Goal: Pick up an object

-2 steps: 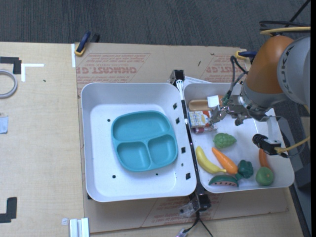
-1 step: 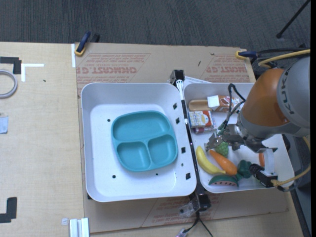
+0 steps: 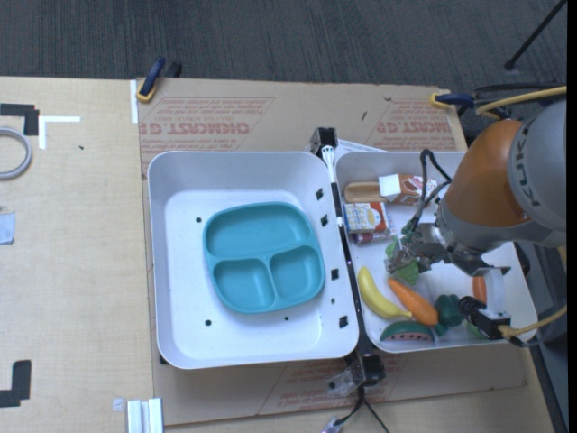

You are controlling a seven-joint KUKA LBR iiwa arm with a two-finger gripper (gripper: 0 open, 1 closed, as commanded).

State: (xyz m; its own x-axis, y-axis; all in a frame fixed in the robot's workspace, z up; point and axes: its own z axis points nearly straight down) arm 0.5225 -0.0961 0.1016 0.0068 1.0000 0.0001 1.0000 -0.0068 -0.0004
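The gripper (image 3: 416,258), its state not discernible, is seen low in the right bin (image 3: 361,165) above the carrot (image 3: 413,299) and banana (image 3: 377,296) crowded near the front rim, while a teal tray (image 3: 263,256) is centred in the left bin (image 3: 171,269).

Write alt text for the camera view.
A grey and orange arm reaches from the right over the right bin, which holds toy food including a banana and carrot. The left bin holds a teal tray.
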